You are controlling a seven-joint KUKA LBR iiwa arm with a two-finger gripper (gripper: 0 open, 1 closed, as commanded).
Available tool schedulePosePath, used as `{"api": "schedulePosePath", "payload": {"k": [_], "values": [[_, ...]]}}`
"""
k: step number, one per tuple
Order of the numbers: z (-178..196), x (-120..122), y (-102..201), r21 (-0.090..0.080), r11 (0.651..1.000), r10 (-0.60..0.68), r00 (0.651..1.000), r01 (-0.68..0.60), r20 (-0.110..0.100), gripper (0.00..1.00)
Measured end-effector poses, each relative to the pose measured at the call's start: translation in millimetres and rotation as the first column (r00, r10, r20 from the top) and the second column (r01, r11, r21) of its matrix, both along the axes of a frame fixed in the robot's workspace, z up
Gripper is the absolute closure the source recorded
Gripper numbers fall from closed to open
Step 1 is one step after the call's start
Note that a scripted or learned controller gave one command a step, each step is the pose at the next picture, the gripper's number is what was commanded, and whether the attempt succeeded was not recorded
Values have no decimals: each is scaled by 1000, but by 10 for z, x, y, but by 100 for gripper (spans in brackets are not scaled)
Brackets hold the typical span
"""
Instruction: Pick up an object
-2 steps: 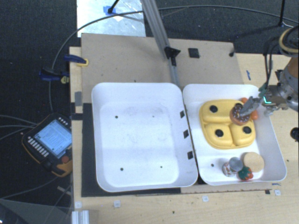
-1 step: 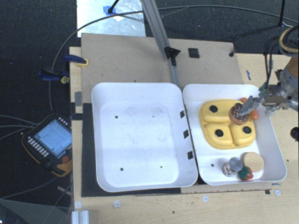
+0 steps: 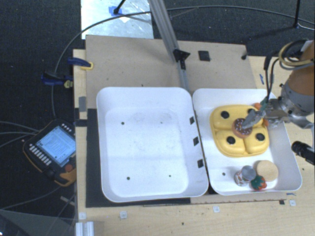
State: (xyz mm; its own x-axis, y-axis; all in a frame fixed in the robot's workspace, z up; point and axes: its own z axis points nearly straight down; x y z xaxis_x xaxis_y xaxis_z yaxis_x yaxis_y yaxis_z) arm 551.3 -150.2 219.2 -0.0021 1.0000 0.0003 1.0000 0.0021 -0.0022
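In the right bin (image 3: pixel 290 178) lies a large yellow lumpy object (image 3: pixel 231 141) with black dots on it. On its middle rests a small brown ring with speckles (image 3: pixel 240 127). My gripper (image 3: pixel 252 118) reaches in from the right, low over the yellow object, with its tip right at the ring's upper right side. Nothing is visibly held. Near the bin's front edge lie a tan round piece (image 3: pixel 267 169), a grey and white small object (image 3: pixel 244 174) and a green and red small object (image 3: pixel 257 183).
The left bin (image 3: pixel 106 132) stands beside the right one, joined by black clips (image 3: pixel 195 141). A slanted metal pole (image 3: pixel 165 26) rises behind the bins. A handheld control pad (image 3: pixel 53 149) lies left of the bench, with cables around it.
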Motion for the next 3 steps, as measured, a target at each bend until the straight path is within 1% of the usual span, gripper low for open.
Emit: {"api": "schedulePosePath", "payload": {"k": [1, 2, 3], "values": [[-623, -18, 37, 1, 1000, -1, 1000, 1, -1, 0], [-974, 4, 67, 4, 1000, 1, 1000, -1, 9, 0], [-847, 33, 132, 14, 1000, 10, 1000, -11, 12, 100]]}}
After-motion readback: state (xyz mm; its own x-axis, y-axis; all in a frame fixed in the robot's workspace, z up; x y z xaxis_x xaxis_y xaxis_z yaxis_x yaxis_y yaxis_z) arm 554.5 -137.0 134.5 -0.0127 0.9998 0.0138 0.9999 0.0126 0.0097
